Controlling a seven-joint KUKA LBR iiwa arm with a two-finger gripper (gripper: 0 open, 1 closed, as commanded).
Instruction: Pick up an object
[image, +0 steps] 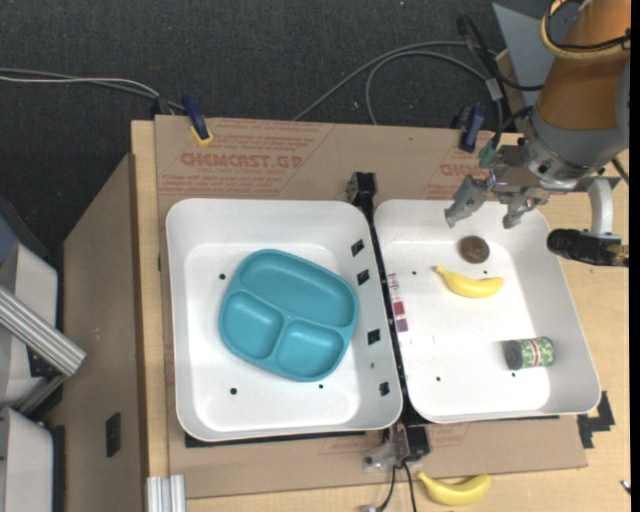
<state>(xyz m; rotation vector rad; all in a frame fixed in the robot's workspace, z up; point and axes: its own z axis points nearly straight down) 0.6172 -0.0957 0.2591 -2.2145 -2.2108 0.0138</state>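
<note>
2 white bins sit side by side on a cardboard-covered bench. The left bin (190, 400) carries a teal divided plate (288, 314) w/ 3 compartments, lying flat near the bin's middle.

The right bin (570, 400) has 3 small things in it: a round brown disc (474, 249) toward the far side, a yellow banana (468, 283) just in front of the disc and near it but not touching, and a small can w/ a green label (529, 353) lying on its side nearer the front-right, well apart from the other 2.

The arm comes in from the top right – grey w/ an orange band above the wrist. The gripper (494, 207) hangs over the far edge of the right bin, fingers spread wide w/ nothing between them. Left fingertip (461, 210) and the right one straddle open space above the bin's far part; the brown disc lies just in front of and below them, not between them. The banana and can are further toward the front – untouched.

Outside the bins, a 2nd banana (455, 487) lies on the bench at the front edge, by some cables. Blue-and-yellow clamps (196, 120) hold the cardboard at the far side.
</note>
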